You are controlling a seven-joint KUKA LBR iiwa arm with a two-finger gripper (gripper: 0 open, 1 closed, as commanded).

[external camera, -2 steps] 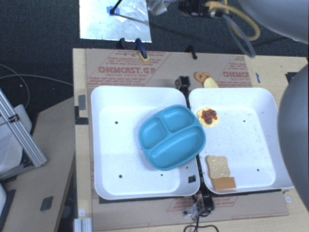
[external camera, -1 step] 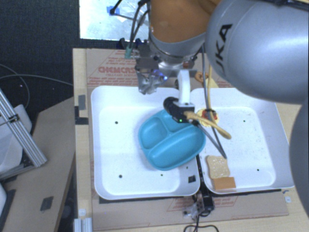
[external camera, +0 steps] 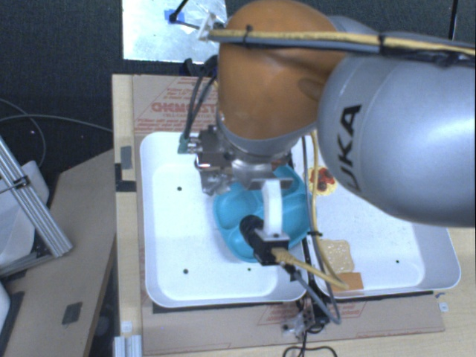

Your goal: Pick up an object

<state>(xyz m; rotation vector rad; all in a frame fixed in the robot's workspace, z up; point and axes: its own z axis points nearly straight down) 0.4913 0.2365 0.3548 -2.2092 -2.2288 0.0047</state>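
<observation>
Pincer (external camera: 239, 175) hangs low over the left bin (external camera: 167, 207); whether it is spread or pressed together, I cannot tell. Blue bowl-like thing (external camera: 229, 216) lies just beneath, toward six o'clock, at the bin's three o'clock side.

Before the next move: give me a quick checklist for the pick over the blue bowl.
1. Gripper over the view's left bin: ok.
2. Gripper lined up above the blue bowl: ok.
3. Grasp on the bowl: cannot tell, the wrist hides it.
4. Bowl lies inside the bin, off its near wall: ok.
5. Tan speckled square lies in the other bin, apart from the bowl: ok.
</observation>
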